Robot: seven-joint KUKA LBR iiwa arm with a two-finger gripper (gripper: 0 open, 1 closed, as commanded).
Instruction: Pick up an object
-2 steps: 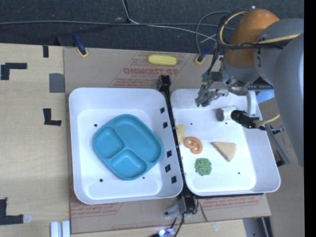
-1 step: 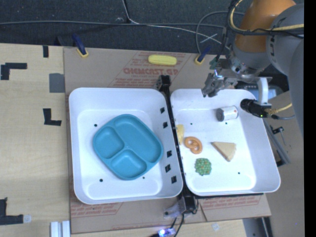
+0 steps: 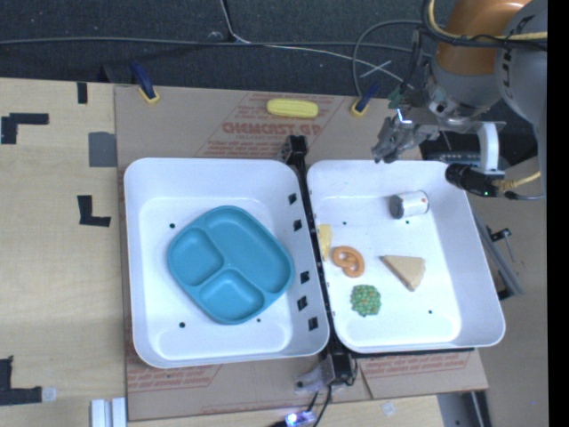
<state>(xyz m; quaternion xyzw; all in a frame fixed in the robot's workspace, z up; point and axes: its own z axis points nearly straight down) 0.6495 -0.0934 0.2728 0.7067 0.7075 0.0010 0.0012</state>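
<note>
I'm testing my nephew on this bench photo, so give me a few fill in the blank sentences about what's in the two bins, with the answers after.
1. The blue divided tray lies in the ____ bin.
2. The pretzel, the tan wedge and the green broccoli piece all lie in the ____ bin.
3. The yellow banana-shaped toy rests on the ____, beyond both bins.
4. The gripper hangs over the right bin's ____ rim.

Missing words: left; right; cardboard; far

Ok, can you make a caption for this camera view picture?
Robot gripper hovers above the right bin of toy food; a blue tray sits in the left bin.
</note>
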